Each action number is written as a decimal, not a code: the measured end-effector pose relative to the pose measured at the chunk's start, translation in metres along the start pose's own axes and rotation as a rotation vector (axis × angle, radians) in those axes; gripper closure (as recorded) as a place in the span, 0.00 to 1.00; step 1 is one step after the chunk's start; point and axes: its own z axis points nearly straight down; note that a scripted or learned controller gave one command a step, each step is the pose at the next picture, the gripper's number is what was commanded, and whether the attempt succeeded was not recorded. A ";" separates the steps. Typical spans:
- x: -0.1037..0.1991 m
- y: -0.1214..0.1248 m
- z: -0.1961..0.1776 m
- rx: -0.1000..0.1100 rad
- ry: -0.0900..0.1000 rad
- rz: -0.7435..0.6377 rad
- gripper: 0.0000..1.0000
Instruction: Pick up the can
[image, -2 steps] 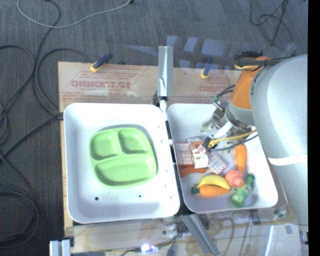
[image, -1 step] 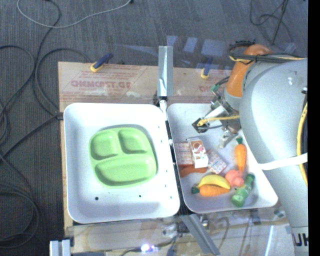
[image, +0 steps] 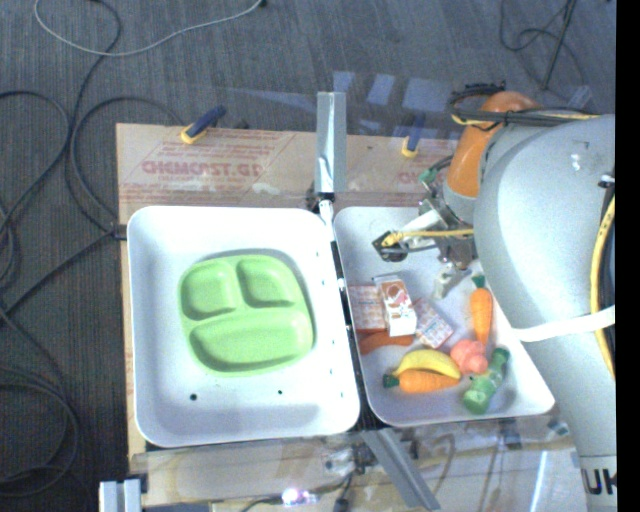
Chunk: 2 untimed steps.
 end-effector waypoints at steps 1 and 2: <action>0.002 0.001 0.000 0.005 -0.006 0.014 0.00; 0.002 0.001 0.000 0.011 0.001 0.103 0.00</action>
